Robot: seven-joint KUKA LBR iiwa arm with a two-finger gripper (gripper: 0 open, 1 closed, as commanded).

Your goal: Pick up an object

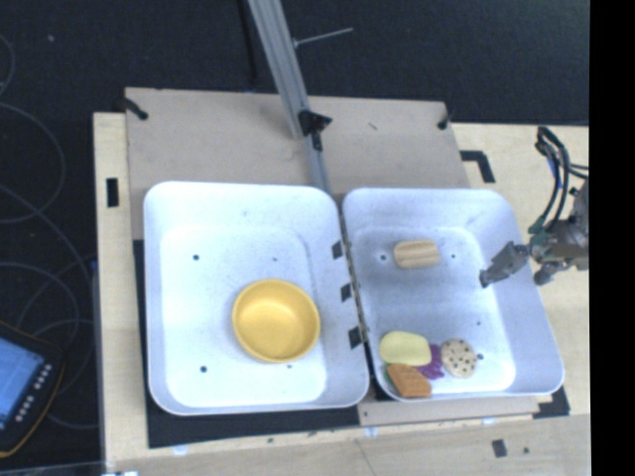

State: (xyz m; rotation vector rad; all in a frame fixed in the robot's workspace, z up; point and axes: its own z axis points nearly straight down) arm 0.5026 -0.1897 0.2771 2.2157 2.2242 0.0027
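From where I stand, the arm's two-finger gripper hangs at the right edge of the right-hand white bin, just above its rim. One dark finger pokes inward over the bin wall, and whether the jaws are apart or together I cannot tell; nothing sits between them that I can see.

Candidates to pick are all in that right bin. A tan, log-shaped piece like a small bread roll lies alone near the bin's upper middle, well apart from everything else. Down in the near corner a cluster crowds together: a pale yellow rounded lump, an orange-brown wedge touching it below, a purple scrap tucked between, and a round speckled cookie just beside them. The left-hand white bin holds a yellow plastic bowl, well away from the arm.

I judge the roll the sensible target: it is nearest and has bare floor all round. To do it well, the gripper should centre over it, set the jaws across its short width, and descend straight until they straddle it before closing.
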